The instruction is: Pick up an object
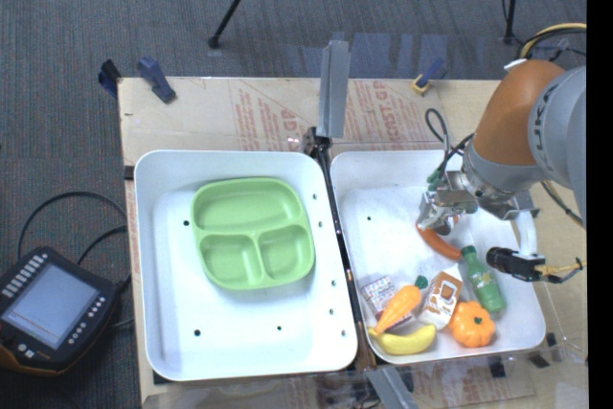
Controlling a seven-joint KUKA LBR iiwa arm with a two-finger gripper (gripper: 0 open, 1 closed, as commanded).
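Note:
My gripper is low in the right bin, near its middle right. Directly under and just in front of it lies a thin orange-red chilli-like piece; its upper end touches the gripper's tip. A green bottle lies just to the right of that piece. Nearer the bin's front lie a brown snack box, an orange pumpkin, a toy carrot, a yellow banana and a small printed packet.
The left bin holds a green divided plate. A grey upright post stands behind the seam between the bins. The arm's cables hang over the right bin's right edge. A teach pendant lies on the floor at left.

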